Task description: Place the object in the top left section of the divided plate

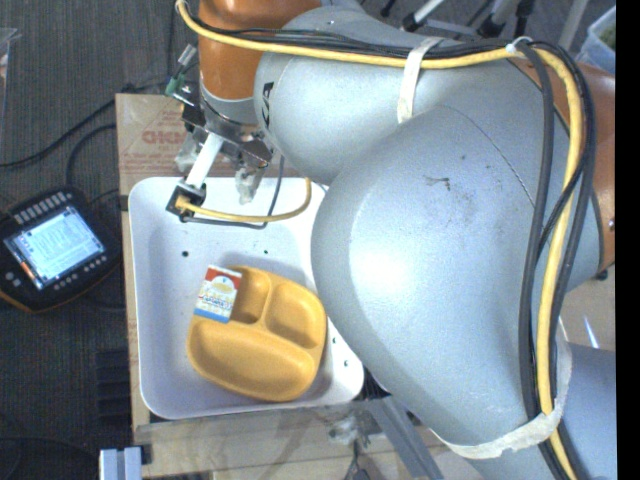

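Jaws [218,180] spread above one plate [262,340], one carton [218,295].

Bulky grey arm [450,248], orange wrist band [245,13], yellow and black cables [560,168].

We see a mustard-yellow divided plate [262,343] in a white bin [160,298], and on it a small carton [218,295] with a red top, a white middle and a blue base. The arm [440,248] is pale grey with an orange band [245,13] and a yellow cable [330,56] edged in black.
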{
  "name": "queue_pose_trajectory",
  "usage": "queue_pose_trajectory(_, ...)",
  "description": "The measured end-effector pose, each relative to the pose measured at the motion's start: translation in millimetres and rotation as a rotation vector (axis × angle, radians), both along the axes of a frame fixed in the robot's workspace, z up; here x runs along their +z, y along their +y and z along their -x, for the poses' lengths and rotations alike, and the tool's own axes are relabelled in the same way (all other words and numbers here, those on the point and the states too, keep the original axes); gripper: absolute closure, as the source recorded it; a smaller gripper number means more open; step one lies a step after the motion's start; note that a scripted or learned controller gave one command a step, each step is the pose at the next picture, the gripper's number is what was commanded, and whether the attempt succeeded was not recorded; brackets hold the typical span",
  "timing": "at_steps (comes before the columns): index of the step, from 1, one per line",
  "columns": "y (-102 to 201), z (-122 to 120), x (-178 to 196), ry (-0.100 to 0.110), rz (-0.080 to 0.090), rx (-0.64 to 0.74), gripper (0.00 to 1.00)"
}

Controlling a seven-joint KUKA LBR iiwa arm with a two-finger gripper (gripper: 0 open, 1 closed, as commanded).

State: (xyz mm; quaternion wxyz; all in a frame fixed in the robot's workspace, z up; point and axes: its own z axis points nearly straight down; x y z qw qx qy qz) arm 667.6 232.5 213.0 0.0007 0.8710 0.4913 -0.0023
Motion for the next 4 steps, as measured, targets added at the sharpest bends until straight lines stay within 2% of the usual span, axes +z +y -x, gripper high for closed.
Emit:
queue_pose_trajectory(1, -6.8, 10.7, 3.8, -0.001, 0.001, -0.04, 0.0)
queue_pose_trajectory(2, 0.0, 0.2, -22.9, 0.002, -0.003, -0.244, 0.0)
queue_pose_trajectory(3, -56.2, 11.5, -24.6, 0.0, 0.002, -0.216, 0.0)
queue_pose_trajectory(4, 0.8, 43.2, -45.9, 0.001, -0.002, -0.35, 0.0)
